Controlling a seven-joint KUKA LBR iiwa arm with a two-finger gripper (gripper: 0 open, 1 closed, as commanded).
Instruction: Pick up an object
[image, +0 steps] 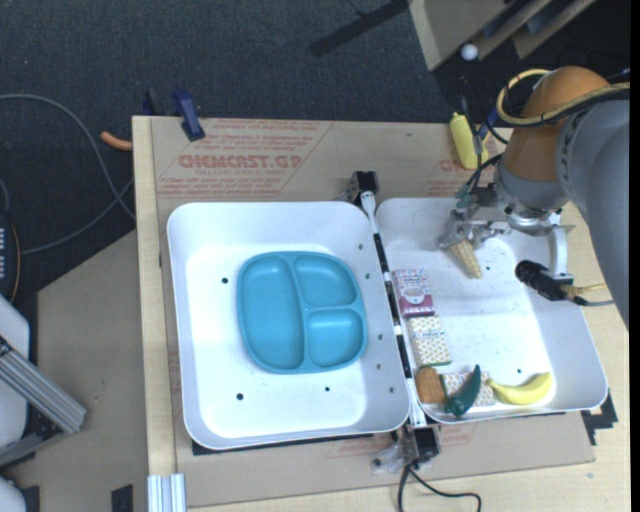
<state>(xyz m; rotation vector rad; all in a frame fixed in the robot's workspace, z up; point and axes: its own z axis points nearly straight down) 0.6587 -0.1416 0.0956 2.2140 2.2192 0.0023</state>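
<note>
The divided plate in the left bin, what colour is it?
Light blue, plain with no pattern; the divided plate shows clearly in the camera view, in the left bin.

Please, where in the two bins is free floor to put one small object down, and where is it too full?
Free: the left bin's floor around the blue divided plate, and the right bin's middle, between the gripper and the banana. Crowded: the right bin's left wall and near corner, with the small boxes and the green item.

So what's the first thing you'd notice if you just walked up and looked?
Probably the big blue divided plate sitting in the middle of the left bin. Next, the orange band on the grey arm reaching over the right bin, and the yellow banana in that bin's near corner beside a green toy.
</note>
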